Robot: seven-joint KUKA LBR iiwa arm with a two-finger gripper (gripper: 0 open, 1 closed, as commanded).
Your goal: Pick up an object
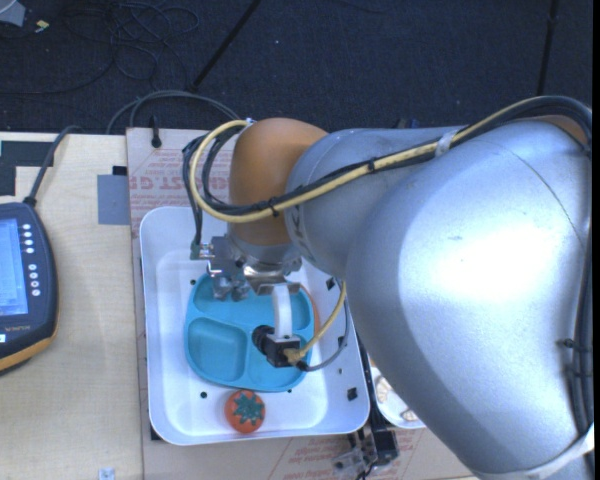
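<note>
Camera view, operator: your arm (460,268) reaches in from the right and covers most of the right-hand bin. Its orange band (265,173) sits above the wrist, which hangs over the left white bin (160,368). The gripper (242,286) is down at the upper edge of a blue divided tray (215,348) that lies in that bin. You cannot tell from here whether it is apart, together or clamped on anything; the wrist hides it. A small orange and green round object (245,410) lies on the bin floor just below the tray, well apart from the gripper. A handheld control pendant (10,278) rests on the desk (90,388) to the left.
</note>
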